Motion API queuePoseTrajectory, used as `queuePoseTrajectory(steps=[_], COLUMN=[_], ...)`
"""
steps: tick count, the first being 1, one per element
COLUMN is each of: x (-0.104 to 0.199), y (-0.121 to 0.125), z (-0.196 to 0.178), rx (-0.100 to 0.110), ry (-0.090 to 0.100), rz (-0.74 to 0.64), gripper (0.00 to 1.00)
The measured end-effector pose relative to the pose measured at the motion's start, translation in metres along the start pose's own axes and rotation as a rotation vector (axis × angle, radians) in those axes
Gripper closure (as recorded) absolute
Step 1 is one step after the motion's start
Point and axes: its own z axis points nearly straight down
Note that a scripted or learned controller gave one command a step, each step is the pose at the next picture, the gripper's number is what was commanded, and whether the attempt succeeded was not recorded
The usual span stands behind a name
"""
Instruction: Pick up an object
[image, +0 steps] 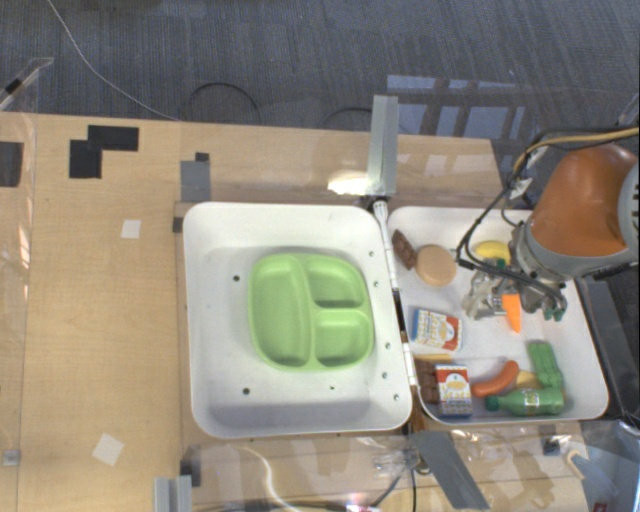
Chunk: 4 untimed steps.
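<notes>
My gripper (516, 300) is low over the right bin (590, 385), under the orange band of the arm. Its fingers stand apart, one finger (483, 300) to the left and the other to the right of a small orange carrot (513, 312). The carrot lies between them, and nothing shows it being squeezed or lifted. A yellow banana (490, 250) lies just behind the gripper, partly hidden by the wrist.
The right bin also holds a tan bun (436, 265), a brown piece (403, 250), a white picture box (435, 328), a red and white carton (453, 390), a sausage (497, 380), a green bottle (525, 402) and a green block (545, 365). The left bin (220, 400) holds a green divided plate (310, 310).
</notes>
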Motion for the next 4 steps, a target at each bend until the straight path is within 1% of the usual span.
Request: queuePoseTrajectory(steps=[1, 2, 3, 4], x=[-0.042, -0.035, -0.013, 0.005], y=[0.095, 0.017, -0.008, -0.018], z=[-0.085, -0.077, -0.022, -0.006], rx=[-0.008, -0.006, -0.011, -0.017], ry=[0.014, 0.021, 0.024, 0.020], rz=[0.010, -0.206, -0.480, -0.940], gripper=[1.00, 1.00, 1.00, 1.00])
